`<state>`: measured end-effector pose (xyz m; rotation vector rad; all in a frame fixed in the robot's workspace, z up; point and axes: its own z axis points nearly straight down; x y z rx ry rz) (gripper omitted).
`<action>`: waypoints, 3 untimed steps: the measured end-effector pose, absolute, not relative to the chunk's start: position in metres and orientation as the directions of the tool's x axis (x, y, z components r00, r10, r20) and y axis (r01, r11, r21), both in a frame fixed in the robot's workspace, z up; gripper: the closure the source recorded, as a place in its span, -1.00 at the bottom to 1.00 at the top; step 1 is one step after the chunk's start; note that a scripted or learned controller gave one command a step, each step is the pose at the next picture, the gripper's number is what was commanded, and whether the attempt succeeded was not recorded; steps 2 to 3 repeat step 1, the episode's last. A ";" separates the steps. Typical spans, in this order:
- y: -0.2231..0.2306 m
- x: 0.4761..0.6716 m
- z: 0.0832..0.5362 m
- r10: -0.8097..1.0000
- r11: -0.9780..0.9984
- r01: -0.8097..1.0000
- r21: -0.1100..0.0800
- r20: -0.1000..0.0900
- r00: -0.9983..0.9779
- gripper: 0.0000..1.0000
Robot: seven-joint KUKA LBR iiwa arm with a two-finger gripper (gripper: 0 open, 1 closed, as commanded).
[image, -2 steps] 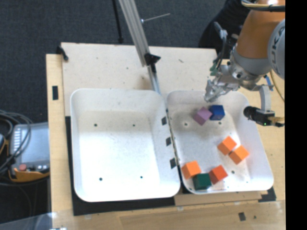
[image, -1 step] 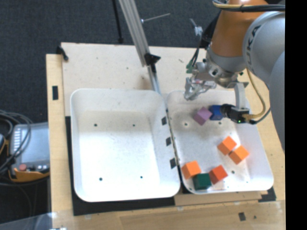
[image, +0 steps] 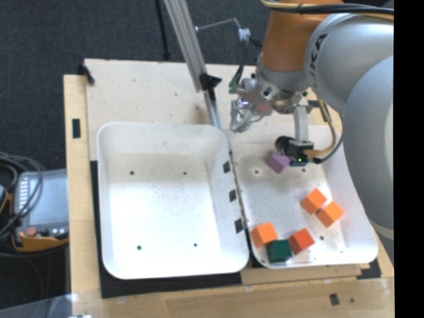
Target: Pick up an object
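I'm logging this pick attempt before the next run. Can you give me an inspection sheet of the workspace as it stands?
Surface: bench bearing a left bin and a right bin side by side.
Job's things: all in the right bin: purple block near the top, two orange blocks touching, an orange block, a red-orange block and a green block clustered at the front.
Clutter: nothing seen.
Grippers: gripper above the right bin's far left corner, nothing visibly held; open or shut is unclear.
Cables: black cable by the wrist; cables on the floor at left.
Surroundings: metal rail, dark carpet, a device at left.
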<state>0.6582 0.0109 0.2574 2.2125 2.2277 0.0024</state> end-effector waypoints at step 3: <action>0.063 0.665 0.242 1.000 0.006 1.000 0.002 -0.001 -0.006 1.00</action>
